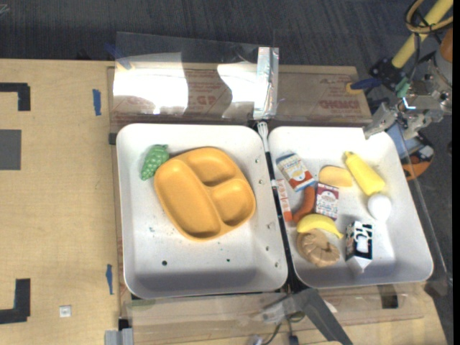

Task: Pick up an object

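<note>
At the upper right of the frame, beyond the far right corner of the right bin [413,254], the gripper [381,124] is seen among grey metal parts and cabling, and nothing is seen held by it; whether it is spread or closed cannot be told. The step in hand is judged to be the approach, with no object yet chosen or touched. Nearest to it, at the right of that bin, a yellow banana [364,173] lies slantwise, with a white egg-like piece [379,207] just below it. Toward the centre are found a small carton [295,169], a red-and-white box [327,200], a round brown cookie [320,246] and a black-and-white carton [360,241] at the lower right. Printing shows on the cartons, but none is legible. In the left bin [136,264] an orange divided plate [205,191] lies, with green grapes [153,160] touching its upper left edge. The next move would call for a descent over a well-separated item, the banana seeming the most exposed.
</note>
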`<state>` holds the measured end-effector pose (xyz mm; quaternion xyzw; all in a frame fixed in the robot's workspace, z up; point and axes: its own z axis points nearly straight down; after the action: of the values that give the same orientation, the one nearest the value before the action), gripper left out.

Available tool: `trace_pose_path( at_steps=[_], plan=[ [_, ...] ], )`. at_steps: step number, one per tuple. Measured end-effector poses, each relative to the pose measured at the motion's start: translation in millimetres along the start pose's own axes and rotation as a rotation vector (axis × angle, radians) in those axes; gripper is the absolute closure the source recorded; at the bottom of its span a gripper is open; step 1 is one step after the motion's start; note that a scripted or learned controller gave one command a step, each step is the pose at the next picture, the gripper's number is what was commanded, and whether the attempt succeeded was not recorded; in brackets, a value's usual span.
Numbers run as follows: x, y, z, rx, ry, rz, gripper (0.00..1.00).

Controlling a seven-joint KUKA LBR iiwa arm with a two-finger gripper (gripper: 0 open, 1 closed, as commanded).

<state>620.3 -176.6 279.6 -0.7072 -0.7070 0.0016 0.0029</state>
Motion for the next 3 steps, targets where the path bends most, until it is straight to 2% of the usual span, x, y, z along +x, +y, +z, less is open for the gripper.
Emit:
trace_pose_path(
  at_steps=[1, 2, 3],
  plan=[
    [54, -5, 168, 0.005, 0.001, 0.379, 0.0],
    [37, -21, 194, -0.005, 0.005, 0.597, 0.0],
    [72, -96, 193, -0.008, 0.003, 0.757, 0.0]
  ],
)
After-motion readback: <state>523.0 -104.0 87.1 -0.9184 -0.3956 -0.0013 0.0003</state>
